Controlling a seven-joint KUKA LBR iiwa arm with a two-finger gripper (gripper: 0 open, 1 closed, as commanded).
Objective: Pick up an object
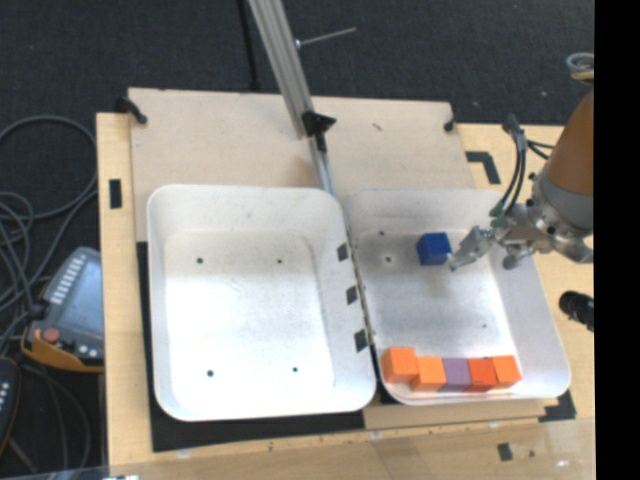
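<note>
Nearest the camera, along the front wall of the right bin (pixel 520 298), a row of small blocks sits packed side by side: an orange block (pixel 402 363) at the left end, a second orange block (pixel 431 371) touching it, a purple block (pixel 457 372) in the middle, then a red-orange block (pixel 483 372) and a last orange block (pixel 507 369) at the right end. Seen from the bin's centre, the row lies at about 6 o'clock, each block touching its neighbour.

Farther back in the same bin, a blue cube (pixel 433 249) rests flat on the white floor, alone, toward 11 o'clock from the bin's centre and well apart from the row.

Just beside the cube, at its 3 o'clock, is the end effector (pixel 466 256), reaching in from the right on the grey arm (pixel 545 230) with its orange band (pixel 575 158) above the wrist. One slim finger tip points toward the cube's right face and comes very near it; nothing can be seen caught between the fingers, and how far apart they stand cannot be made out at this angle.

At 9 o'clock from the right bin, the left bin (pixel 160 268) lies touching it along their shared edge.

Beyond both bins, a slanted aluminium rail (pixel 280 48) rises from the back of the counter (pixel 220 128) toward 12 o'clock.
</note>
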